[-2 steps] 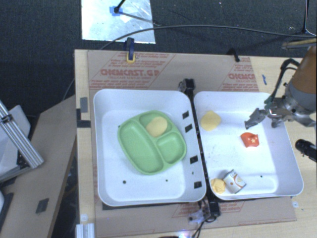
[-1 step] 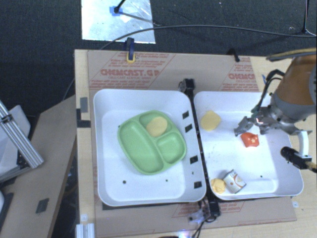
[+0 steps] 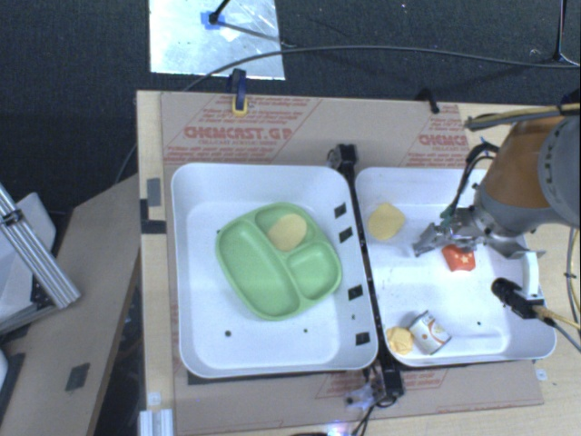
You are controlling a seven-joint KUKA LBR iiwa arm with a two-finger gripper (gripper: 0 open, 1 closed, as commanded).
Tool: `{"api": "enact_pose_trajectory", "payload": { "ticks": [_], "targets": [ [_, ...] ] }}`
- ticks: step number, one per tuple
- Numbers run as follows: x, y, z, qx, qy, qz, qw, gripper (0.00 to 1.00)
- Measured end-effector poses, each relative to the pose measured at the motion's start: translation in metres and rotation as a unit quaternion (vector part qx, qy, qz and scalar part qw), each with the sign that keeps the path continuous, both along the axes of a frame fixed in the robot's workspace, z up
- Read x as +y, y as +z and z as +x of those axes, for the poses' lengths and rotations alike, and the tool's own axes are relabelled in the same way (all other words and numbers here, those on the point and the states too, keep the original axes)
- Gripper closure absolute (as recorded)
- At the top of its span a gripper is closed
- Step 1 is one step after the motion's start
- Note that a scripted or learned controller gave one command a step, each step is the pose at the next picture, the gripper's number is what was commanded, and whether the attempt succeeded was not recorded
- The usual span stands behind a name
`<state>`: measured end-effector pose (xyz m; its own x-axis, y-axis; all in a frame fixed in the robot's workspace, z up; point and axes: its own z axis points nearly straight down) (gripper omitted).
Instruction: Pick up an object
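Bench (image 3: 227, 121): brown board printed with red lettering, carrying two white bins side by side
Left bin (image 3: 195, 243): holds a green tray (image 3: 263, 275) with three compartments, lying slantwise in the middle of the bin
Tray contents: a pale yellow lump (image 3: 289, 232) in the compartment nearest the bin's far edge; nothing else seen in the other two
Right bin (image 3: 490, 348): holds four loose things and the arm's working end
Yellow piece (image 3: 386, 221): near the right bin's far left corner, lying apart from everything else
Red thing (image 3: 459, 259): around the middle of the right bin, just beside the gripper's tip and under the wrist; whether the two touch cannot be told
Can (image 3: 428, 331): small, silver with an orange patch, lying on its side near the right bin's near edge
Small yellow thing (image 3: 399, 339): touching or just beside the can, at the bin's near left corner
Arm (image 3: 526, 175): grey with an orange band, coming in over the right bin's right edge
Gripper (image 3: 434, 238): low over the right bin, pointing toward the left bin; claw state cannot be told, the metal tip is too small and blurred
Clamp (image 3: 239, 91): blue and yellow, on the bench's far edge
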<state>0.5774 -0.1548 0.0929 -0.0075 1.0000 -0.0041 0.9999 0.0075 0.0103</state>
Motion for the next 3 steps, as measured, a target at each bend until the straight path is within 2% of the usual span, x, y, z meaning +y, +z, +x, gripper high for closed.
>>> {"api": "enact_pose_trajectory", "payload": {
  "ticks": [1,2,3],
  "targets": [
    [0.0,-0.008,0.001,0.003,-0.001,0.0013,1.0,0.0],
    [0.0,0.003,0.002,0.002,0.0,0.001,1.0,1.0],
    [0.006,0.064,0.01,0.002,-0.001,0.0013,1.0,1.0]
  ]
}}
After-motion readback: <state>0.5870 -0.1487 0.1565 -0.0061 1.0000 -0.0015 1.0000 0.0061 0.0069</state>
